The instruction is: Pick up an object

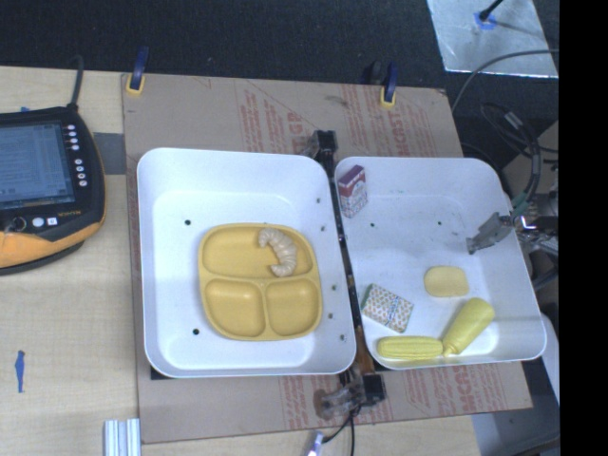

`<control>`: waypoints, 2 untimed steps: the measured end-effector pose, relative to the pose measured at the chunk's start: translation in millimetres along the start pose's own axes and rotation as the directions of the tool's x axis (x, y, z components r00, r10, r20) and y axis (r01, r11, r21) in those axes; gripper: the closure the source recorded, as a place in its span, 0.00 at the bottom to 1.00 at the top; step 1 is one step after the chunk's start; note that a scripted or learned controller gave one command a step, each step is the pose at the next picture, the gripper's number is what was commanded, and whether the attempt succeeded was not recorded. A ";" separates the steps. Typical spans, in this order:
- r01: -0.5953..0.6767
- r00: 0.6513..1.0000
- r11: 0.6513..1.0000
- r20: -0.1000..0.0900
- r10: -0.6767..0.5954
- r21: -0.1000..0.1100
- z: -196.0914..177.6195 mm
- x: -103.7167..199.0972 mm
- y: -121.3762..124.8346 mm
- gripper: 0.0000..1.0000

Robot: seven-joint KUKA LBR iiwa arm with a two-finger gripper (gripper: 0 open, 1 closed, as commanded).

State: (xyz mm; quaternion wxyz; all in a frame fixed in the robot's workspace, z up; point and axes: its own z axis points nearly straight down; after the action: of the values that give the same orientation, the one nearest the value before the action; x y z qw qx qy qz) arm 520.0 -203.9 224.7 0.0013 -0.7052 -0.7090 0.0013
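My gripper (486, 234) reaches in over the right rim of the right bin (418, 183), small and grey, with nothing seen in it. Below and left of it lies a pale yellow round piece (446, 280). A yellow corn cob (468, 325) and a yellow banana-like piece (410, 349) rest along the bin's front wall. A patterned small box (388, 308) lies at the front left. A red and white carton (352, 190) stands in the back left corner.
The left bin (171, 183) holds a yellow divided plate (233, 312) with a pale shrimp-like piece (281, 251) in its top compartment. A tablet in an orange case (43, 183) lies at the far left of the bench. Cables hang at the right.
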 end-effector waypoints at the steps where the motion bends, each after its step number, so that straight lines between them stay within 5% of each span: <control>1: 0.002 1.000 1.000 0.000 -0.002 0.003 89.9 20.6 47.1 0.00; 2: 0.000 1.000 1.000 0.001 0.000 0.001 133.2 7.5 28.6 0.00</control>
State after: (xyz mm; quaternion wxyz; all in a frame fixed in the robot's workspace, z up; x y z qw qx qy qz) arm 548.1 -196.2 91.4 0.0015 -0.7051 -0.7092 0.0020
